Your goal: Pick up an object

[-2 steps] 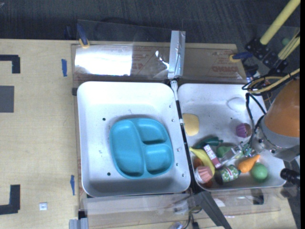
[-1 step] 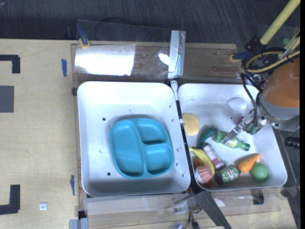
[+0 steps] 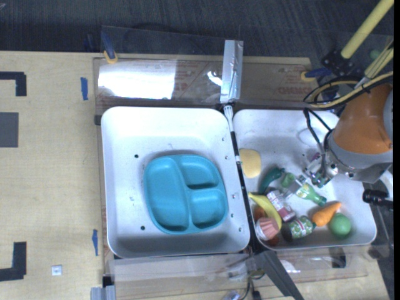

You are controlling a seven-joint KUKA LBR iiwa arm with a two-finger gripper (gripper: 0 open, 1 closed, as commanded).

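- A KUKA arm, grey with an orange band above the wrist, reaches in from the right over the right-hand white bin, black cables trailing beside it
- Its gripper hangs low over the upper edge of a heap of toy groceries; whether it is released or clenched cannot be told from this angle, the metal tip blurring into the items beneath
- Just under the tip lies a green bottle, tilted, with a dark green item to its left, possibly a toy vegetable
- A pale yellow round piece rests against the bin's left wall, apart from the heap
- A banana curves along the near-left part of the pile, touching a red-capped can at the bin's front
- A small can with a green label lies beside a carrot and a green ball at the front right
- The left-hand white bin carries a turquoise divided tray with three compartments, set near its centre
- A yellow rod slants across the upper right corner
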